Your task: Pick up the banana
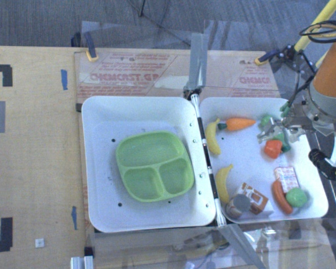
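Two yellow bananas lie in the right bin [319,206]. One banana [213,138] rests near the bin's left wall, by the leafy end of a carrot [239,124]. The other banana [222,182] lies lower along the same wall, beside a brown box [253,198]. My gripper [278,133] hangs over the right part of this bin, just above a red block [273,148] and well to the right of both bananas. It looks open, with nothing between its fingers.
The left bin [101,122] holds a green divided plate [154,166]. The right bin also holds a green leafy piece [266,120], a pink-labelled packet [286,178], a sausage [280,197], a green ball [297,197] and a grey can [235,205]. Cables run at the upper right.
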Action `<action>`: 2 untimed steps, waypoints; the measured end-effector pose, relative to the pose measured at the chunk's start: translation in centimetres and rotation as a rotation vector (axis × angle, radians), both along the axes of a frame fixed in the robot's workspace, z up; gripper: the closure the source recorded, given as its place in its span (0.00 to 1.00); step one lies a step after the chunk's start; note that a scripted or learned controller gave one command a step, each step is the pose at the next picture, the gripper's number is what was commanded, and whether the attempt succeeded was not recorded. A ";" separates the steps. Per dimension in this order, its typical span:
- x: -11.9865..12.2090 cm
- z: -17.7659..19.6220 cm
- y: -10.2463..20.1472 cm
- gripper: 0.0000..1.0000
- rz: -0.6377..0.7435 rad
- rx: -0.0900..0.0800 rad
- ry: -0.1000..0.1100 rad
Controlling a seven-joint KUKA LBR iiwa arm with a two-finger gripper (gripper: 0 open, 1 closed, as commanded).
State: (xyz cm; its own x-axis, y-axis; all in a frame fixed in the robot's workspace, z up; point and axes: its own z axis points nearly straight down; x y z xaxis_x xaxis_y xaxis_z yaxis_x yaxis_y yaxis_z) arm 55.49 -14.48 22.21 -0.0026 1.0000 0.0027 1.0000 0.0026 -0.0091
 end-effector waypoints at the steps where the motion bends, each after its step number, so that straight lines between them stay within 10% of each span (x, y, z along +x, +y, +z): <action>1: -2.5 -13.3 3.7 0.00 -0.164 -0.003 -0.011; 2: -2.2 -13.4 5.1 0.00 -0.640 -0.007 -0.023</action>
State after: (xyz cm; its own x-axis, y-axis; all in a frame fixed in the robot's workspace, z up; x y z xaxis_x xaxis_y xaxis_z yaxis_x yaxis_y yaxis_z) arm 53.25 -9.38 8.82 0.5952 0.8036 0.0036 0.8035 -0.5952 0.0144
